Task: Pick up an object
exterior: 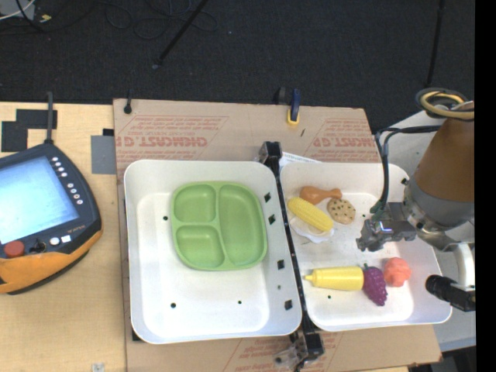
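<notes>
Lying crosswise, yellow bottle [335, 278], cap left.

Light is even and fairly bright over the two shallow white plastic bins [147, 208], which come close to washing out yet keep their rims readable. Shadows are soft and short, falling just beside the green three-part plastic plate [218, 225] and the toy food. The dark carpeted floor [232, 37] at the top is dim, with little detail. The picture is slightly soft and grainy overall. The glowing pale screen of the handheld control pad [35, 196] is blown out.
</notes>
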### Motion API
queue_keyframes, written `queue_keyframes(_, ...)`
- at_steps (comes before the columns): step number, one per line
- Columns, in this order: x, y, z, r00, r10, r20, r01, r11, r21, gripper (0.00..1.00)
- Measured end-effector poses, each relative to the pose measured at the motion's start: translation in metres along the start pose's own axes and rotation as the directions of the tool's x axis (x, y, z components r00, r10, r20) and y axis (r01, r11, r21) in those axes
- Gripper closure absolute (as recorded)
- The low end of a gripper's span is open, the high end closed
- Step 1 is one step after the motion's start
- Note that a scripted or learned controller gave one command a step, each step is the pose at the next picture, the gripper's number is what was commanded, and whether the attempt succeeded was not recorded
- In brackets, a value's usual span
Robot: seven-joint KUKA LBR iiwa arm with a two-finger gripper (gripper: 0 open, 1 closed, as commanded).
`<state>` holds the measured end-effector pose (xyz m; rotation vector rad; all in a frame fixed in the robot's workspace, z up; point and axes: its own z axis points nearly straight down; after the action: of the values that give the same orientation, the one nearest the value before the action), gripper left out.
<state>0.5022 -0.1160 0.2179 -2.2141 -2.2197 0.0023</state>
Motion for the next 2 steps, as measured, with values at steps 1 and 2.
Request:
queue_keyframes(1,0.045,-0.02,0.0,1.0,0.0,0.0,0.0,1.0,0.0,1.0)
queue_keyframes(2,0.104,-0.032,-0.001,1.0,-0.002,0.0,0.002,1.0,0.0,1.0)
